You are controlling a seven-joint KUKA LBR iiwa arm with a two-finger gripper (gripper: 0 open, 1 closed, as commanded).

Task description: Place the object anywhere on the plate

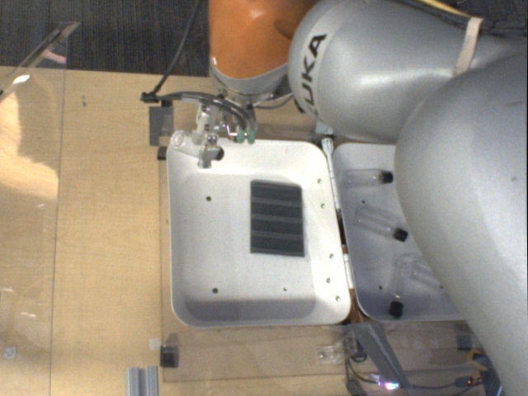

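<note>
The plate (276, 219) is a dark ribbed rectangle lying flat in the middle of the left bin (198, 246). My gripper (211, 143) hangs over the far left corner of that bin, under the orange wrist band, well up and left of the plate. A small pale, glassy shape (178, 140) shows at the bin's rim just left of the gripper; I cannot tell what it is or whether it is held. Clear tube-like objects with black caps (398, 235) lie in the right bin (363, 287), partly hidden by the arm.
The big grey arm covers most of the right bin and the upper right of the view. Small fittings stand on the wooden bench (82, 221) near the front edge (168, 355). A black bracket (158, 126) sits beside the left bin's far corner.
</note>
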